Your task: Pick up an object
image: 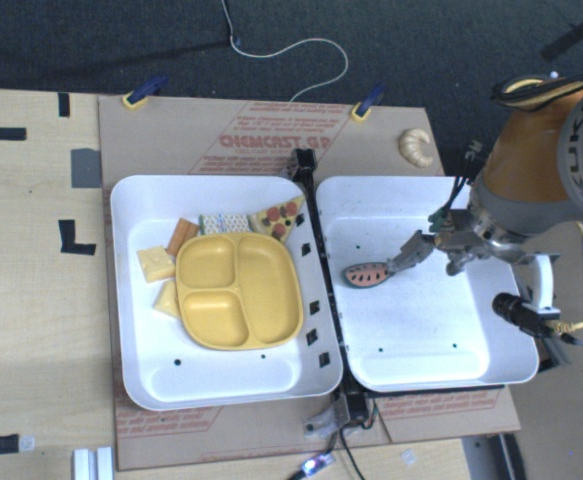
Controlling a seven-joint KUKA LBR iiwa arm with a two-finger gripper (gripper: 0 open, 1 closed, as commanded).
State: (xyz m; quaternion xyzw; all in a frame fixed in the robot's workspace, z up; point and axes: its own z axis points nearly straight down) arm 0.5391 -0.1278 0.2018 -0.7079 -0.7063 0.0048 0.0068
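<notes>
A small orange and dark striped object [367, 275] lies flat on the floor of the right bin [441, 363], close to its left wall. My gripper [403, 260] reaches down and to the left from the grey wrist, and its tip sits right beside the object's right end. Nothing visibly hangs from it. A yellow divided plate [239, 290] lies in the left bin [221, 383], with several flat toy pieces around its upper-left edge, among them a brown piece [182, 235] and a pale yellow square [155, 264].
The black divider [316, 268] runs between the two bins. A beige lump [418, 146] rests on the cardboard behind the right bin. The arm's body [531, 168] overhangs the right bin's right side. A white cable [291, 48] loops at the back.
</notes>
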